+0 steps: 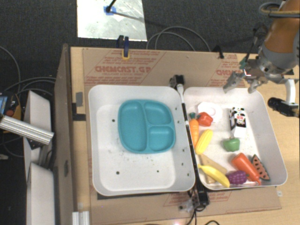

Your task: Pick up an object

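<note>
Gripper (243, 82) hovering over the right bin's (272, 125) far rim, fingers spread and pinching nothing, presumably readying for a descent. Toy food lying loose below for picking, milk carton (238, 122) nearest, green pepper (231, 144) just beyond.

A dark grey carpeted floor (37, 18) fills the upper frame, where a shiny silver metal sheet (111, 13) lies. Black cables (180, 32) trail nearby.

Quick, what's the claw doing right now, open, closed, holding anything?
Claw: open, holding nothing, above the far edge of the right bin.
</note>
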`<action>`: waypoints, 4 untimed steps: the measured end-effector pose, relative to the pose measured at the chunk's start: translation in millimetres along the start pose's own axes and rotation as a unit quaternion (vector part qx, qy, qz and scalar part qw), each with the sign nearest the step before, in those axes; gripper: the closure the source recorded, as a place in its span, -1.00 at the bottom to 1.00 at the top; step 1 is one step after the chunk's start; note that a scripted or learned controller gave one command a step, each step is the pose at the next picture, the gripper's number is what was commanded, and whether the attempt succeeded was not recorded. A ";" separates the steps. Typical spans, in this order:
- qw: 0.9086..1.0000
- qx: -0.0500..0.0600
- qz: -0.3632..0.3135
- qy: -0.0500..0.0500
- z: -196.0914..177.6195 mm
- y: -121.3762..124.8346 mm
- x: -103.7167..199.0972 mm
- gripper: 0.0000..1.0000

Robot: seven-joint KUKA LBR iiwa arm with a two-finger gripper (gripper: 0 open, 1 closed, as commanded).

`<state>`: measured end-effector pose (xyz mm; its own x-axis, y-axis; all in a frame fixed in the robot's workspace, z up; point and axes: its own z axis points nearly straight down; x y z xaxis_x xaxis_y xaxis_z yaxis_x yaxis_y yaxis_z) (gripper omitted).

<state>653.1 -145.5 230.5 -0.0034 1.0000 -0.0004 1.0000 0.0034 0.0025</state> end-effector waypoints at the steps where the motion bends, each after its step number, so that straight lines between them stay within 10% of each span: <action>1: 1.000 0.004 0.002 0.001 69.3 -48.0 -11.2 -1.00; 2: 1.000 -0.001 0.002 -0.002 147.2 -9.8 -54.3 -1.00; 3: 1.000 -0.002 0.000 -0.001 133.5 -8.9 -51.5 1.00; 4: 1.000 -0.003 -0.006 0.002 39.6 -24.6 75.6 1.00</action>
